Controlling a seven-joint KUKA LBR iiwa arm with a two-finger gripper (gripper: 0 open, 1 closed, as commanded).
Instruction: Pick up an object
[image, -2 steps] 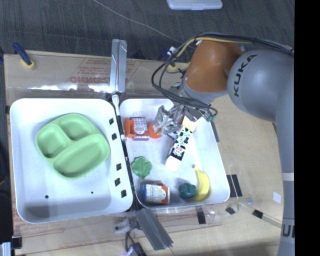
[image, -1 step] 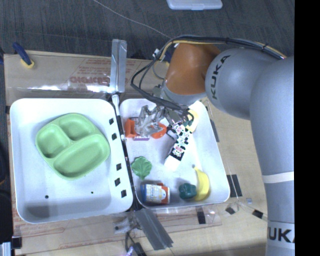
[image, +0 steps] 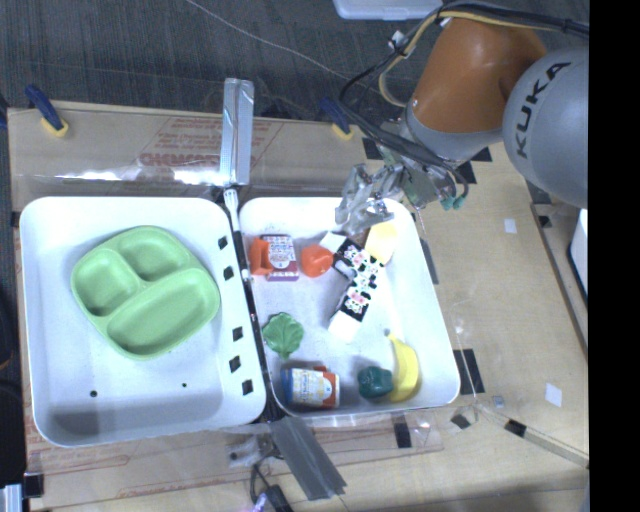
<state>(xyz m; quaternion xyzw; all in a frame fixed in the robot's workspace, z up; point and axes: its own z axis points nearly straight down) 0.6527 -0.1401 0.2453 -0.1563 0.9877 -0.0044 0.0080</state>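
The gripper (image: 362, 208) hovers over the right bin's (image: 440, 335) far edge, fingers' spread impossible to tell, seemingly approaching; next it must descend squarely onto the cow-patterned carton (image: 357, 285)

Two bins sit side by side on the counter (image: 500, 330): the left bin (image: 50, 400) holds a divided plate (image: 145, 290). In the right bin (image: 440, 350), a box (image: 275, 256) lies at the rear left, a carton (image: 360, 285) in the middle, a jar (image: 310, 387) at the front, and a banana (image: 404, 368) at the front right. The claw (image: 365, 205) is above the right bin's rear edge
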